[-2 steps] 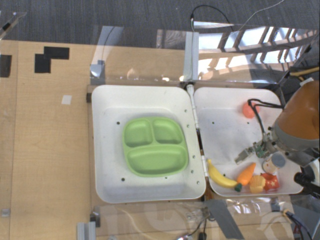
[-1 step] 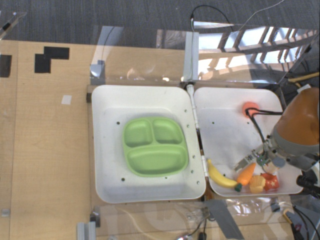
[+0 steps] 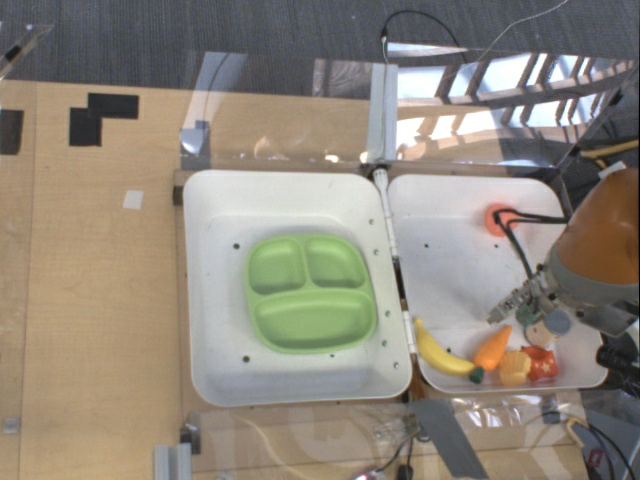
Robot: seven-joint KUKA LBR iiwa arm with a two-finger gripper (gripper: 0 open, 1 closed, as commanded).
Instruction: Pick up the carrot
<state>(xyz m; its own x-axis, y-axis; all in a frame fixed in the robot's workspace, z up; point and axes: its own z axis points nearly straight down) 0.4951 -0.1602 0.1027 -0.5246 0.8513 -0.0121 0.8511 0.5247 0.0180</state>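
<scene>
The carrot (image 3: 492,349), orange with a small green end, lies near the front edge of the right bin (image 3: 440,218), tilted with its green tip toward the banana. My gripper (image 3: 525,313) hangs just above and slightly right of the carrot's thick end, reaching in from the right under the orange-banded wrist (image 3: 600,243). Nothing is lifted; the carrot rests on the bin floor.
A yellow banana (image 3: 443,351) lies left of the carrot, touching its tip. A yellow piece (image 3: 515,368) and a red piece (image 3: 541,364) sit to its right. An orange-red round item (image 3: 499,218) with a black cable lies at the back. A green divided plate (image 3: 310,293) sits in the left bin (image 3: 215,268).
</scene>
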